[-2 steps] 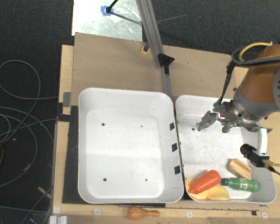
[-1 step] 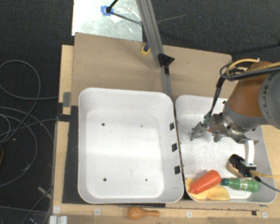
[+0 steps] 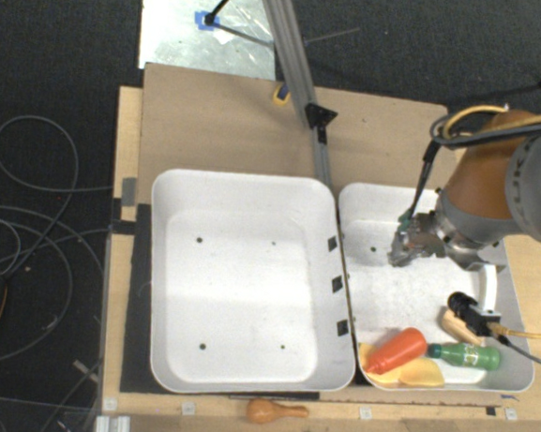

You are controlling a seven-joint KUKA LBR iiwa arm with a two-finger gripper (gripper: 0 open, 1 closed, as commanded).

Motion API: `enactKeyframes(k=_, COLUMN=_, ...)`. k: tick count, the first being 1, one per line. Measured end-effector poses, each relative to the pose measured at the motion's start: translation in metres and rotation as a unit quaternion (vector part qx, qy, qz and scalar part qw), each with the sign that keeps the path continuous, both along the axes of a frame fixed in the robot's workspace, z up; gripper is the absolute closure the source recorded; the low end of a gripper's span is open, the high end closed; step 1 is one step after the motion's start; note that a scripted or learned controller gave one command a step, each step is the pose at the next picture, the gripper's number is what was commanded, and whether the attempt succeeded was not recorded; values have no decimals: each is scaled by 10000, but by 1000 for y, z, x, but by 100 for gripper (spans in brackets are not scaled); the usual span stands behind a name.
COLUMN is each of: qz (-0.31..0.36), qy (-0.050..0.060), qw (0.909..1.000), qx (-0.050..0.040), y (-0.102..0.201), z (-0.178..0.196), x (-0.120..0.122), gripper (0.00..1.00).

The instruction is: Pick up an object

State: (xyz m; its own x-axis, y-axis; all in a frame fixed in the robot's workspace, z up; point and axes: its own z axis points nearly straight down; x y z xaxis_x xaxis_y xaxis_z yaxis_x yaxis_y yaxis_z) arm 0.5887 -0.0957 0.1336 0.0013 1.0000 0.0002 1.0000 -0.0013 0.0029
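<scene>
My gripper (image 3: 402, 252) hangs over the far left part of the right bin (image 3: 367, 294), above bare white floor, and no object shows at its tip. Along that bin's near edge lie an orange carrot-shaped toy (image 3: 396, 349), a yellow piece (image 3: 418, 374) beside it and a green bottle (image 3: 465, 354) lying on its side. They are well toward the front of the bin from the gripper, apart from it.
The left bin (image 3: 236, 283) stands alongside, and a divider with black clips (image 3: 337, 284) runs between the two. A small orange-brown object (image 3: 276, 410) lies on the bench in front of the bins. A grey pole (image 3: 298, 67) slants across the back.
</scene>
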Motion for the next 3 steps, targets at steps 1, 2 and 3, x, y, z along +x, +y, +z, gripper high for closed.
enactKeyframes(k=1, qz=36, qy=-20, qw=10000, qx=-6, y=2, z=53, x=12, gripper=100)
enactKeyframes(k=2, qz=35, qy=-2, qw=10000, qx=-2, y=2, z=69, x=13, gripper=100)
enactKeyframes(k=3, qz=51, qy=17, qw=10000, qx=8, y=47, z=68, x=-8, gripper=100)
